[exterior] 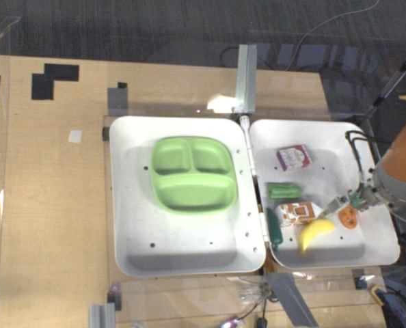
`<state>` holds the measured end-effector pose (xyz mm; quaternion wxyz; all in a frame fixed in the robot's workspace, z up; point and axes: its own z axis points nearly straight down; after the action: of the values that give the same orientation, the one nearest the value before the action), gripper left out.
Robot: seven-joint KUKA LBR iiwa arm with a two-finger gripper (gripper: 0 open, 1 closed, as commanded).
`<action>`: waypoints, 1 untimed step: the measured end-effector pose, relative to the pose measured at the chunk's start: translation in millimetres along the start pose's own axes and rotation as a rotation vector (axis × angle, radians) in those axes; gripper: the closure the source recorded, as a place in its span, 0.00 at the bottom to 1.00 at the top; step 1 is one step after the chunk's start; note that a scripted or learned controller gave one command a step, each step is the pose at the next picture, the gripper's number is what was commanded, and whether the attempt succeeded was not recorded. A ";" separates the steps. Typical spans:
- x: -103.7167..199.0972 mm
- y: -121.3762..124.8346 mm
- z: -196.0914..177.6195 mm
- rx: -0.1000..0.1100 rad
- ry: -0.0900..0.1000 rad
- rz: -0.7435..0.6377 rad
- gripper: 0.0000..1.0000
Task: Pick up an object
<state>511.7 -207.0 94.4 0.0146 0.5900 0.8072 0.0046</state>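
Yellow banana (316,232) lies nearest me; my claw (341,203) hovers just beside it, opening too blurred to tell.

Two white bins (121,183) — one green tray (192,173), one banana (314,232), two cartons (293,157).

One fixed camera looked down at a slant from above the bench (46,203), far enough back to take in both white bins (131,251) and the floor beyond.
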 end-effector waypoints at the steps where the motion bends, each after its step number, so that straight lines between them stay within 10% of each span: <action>1: 6.4 -16.1 -12.0 0.020 0.015 -0.038 0.00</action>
<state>494.0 -205.6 106.0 0.0028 0.5746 0.8185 0.0010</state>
